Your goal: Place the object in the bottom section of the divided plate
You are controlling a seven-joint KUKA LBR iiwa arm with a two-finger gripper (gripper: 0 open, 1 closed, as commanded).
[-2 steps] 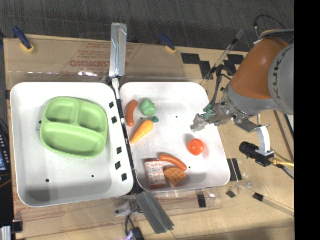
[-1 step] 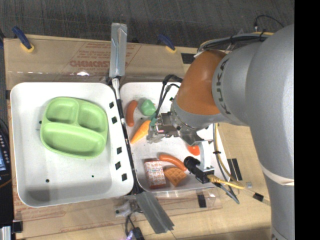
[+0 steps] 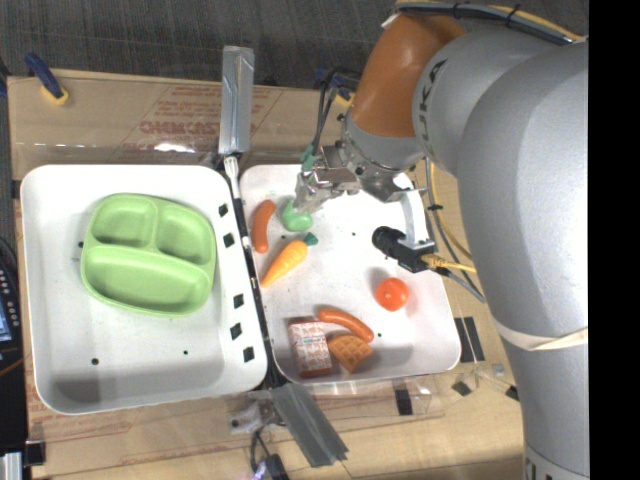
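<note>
The grey arm (image 3: 500,128) reaches in from the right; its fingers (image 3: 312,190) point down and leftward.

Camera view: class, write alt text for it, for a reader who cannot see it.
The arm's tool hangs over a pale green object in the right bin, among a carrot, sausages and a tomato. The green divided plate lies in the left bin.

Dark ribbed floor (image 3: 150,8); cardboard-covered bench (image 3: 130,108); blue clamp (image 3: 45,76).
</note>
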